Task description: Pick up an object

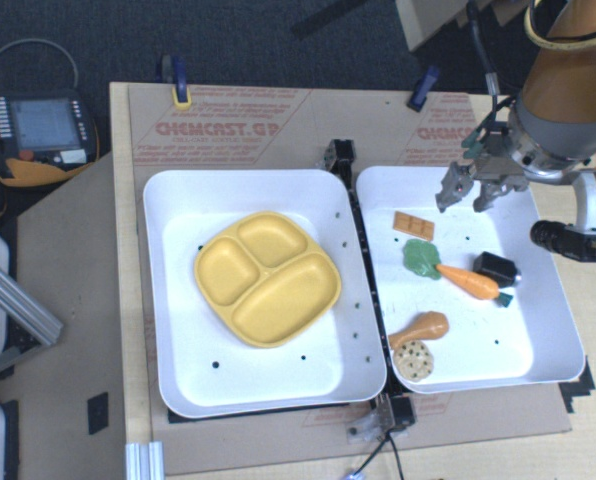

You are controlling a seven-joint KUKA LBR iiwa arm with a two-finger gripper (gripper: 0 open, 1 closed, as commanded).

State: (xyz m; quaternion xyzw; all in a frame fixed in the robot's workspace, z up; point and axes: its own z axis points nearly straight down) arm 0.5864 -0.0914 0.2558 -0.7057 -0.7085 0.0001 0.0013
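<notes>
The end effector [466, 197] hangs with fingers spread and empty above the right white bin [548, 298], likely lining up over the flat brown cracker-shaped piece [414, 226].

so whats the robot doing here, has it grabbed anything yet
Not yet. The arm's claw hangs open above the right bin, with nothing between its fingers. Below it lie a cracker, a toy carrot, a black block, a cookie and a drumstick. The left bin holds a yellow divided plate.
</notes>
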